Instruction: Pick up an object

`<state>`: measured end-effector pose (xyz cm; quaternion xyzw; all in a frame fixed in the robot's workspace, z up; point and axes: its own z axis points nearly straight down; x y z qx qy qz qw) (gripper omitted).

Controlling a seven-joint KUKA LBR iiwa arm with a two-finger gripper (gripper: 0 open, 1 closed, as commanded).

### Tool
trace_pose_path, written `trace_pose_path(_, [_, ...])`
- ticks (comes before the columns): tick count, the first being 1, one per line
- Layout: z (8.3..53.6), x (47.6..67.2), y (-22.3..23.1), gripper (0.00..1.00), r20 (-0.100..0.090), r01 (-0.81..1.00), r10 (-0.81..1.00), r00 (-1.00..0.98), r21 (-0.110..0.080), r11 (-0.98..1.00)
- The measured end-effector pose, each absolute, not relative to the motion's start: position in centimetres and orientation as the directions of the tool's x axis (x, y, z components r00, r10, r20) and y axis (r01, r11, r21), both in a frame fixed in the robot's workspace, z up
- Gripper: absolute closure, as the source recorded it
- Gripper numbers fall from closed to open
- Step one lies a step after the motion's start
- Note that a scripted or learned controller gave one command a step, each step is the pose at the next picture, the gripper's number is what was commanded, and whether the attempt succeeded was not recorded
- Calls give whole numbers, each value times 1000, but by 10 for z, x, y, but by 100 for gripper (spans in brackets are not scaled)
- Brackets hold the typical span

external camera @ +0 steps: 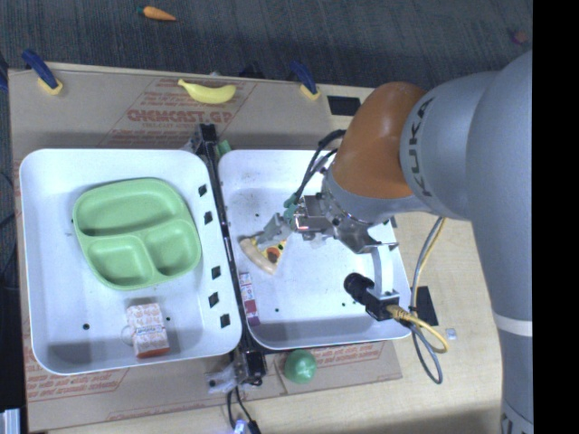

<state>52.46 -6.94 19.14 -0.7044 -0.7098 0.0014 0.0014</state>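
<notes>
In the right bin point(312, 328), a small yellow and orange toy food piece point(261, 254) lies close to the bin's left wall. My gripper point(276, 233) is low over the bin, directly above and touching or nearly touching the upper edge of that piece. The grey arm with its orange band point(380, 147) covers the bin's right half. In the left bin point(41, 269) rest a green divided plate point(136, 231) and, nearer the front, a small red and white carton point(147, 329).
A yellow banana point(207, 89) lies on the cardboard behind the bins. A green ball point(299, 365) sits in front of the right bin. An orange carrot point(159, 13) is on the floor. Black cable and plug point(371, 297) hang over the right bin.
</notes>
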Motion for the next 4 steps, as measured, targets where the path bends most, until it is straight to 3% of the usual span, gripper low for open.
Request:
trace_pose_path(1, [113,503,-105,0,0,1000,1000,-6,-5,6])
trace_pose_path(2, [104,479,-154,0,0,1000,1000,-3,-2,3])
trace_pose_path(3, [92,528,-211,0,0,1000,1000,-4,-1,4])
trace_pose_path(4, [92,591,-208,0,2,1000,1000,-4,-1,4])
